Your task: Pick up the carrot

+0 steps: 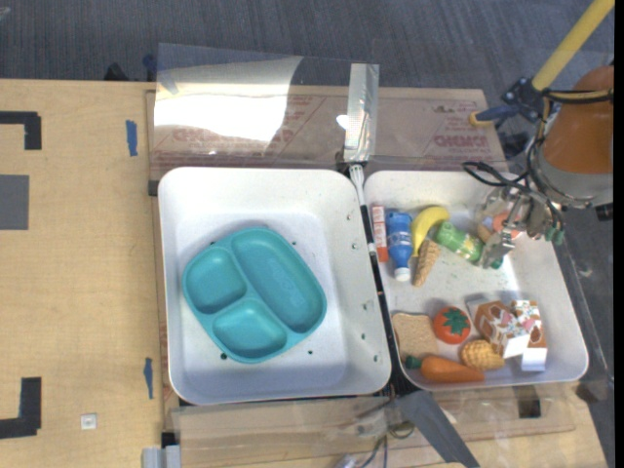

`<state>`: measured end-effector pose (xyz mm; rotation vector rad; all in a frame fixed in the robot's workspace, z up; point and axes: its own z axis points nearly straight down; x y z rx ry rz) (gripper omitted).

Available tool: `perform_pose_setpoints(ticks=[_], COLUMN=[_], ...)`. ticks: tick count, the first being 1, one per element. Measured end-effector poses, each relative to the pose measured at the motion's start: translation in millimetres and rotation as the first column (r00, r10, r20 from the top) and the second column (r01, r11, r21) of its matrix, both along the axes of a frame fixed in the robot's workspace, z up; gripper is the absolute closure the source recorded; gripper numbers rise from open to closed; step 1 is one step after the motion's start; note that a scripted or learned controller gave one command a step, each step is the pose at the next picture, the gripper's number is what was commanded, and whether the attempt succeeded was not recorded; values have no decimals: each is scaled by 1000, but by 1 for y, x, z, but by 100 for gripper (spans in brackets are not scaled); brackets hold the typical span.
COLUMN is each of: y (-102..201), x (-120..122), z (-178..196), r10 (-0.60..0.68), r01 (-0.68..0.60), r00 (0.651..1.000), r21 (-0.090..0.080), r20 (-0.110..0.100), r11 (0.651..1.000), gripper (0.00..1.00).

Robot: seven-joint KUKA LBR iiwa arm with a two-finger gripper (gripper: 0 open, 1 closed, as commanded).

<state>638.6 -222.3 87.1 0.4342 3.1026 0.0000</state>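
Orange and tapered, the carrot [450, 369] lies along the right bin's [570, 305] near edge, just beside a tomato [451, 325] and a waffle-like piece [478, 354]. It is probably light, rigid, smooth plastic, best pinched across its thicker middle. The gripper [512, 224] hangs near the far right corner; I cannot tell its state.

Glossy plastic carrot [450, 369], matt teal plastic tray [255, 292]

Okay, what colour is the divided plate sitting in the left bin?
Teal blue. The divided plate shows plainly in the camera view, lying in the white left bin.
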Motion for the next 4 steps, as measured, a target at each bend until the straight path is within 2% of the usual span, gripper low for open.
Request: perform_pose_setpoints(ticks=[1, 2, 3, 4], y=[40, 55, 70, 70], x=[-27, 30, -27, -25], z=[1, 52, 0, 12], r10=[-619, -163, -10, -10], r01=[619, 163, 10, 10], r00=[785, 987, 1000, 1000], r21=[2, 1, 0, -1], r20=[-9, -2, -1, 7], r11=[785, 987, 1000, 1000], gripper=[0, 0, 0, 100])
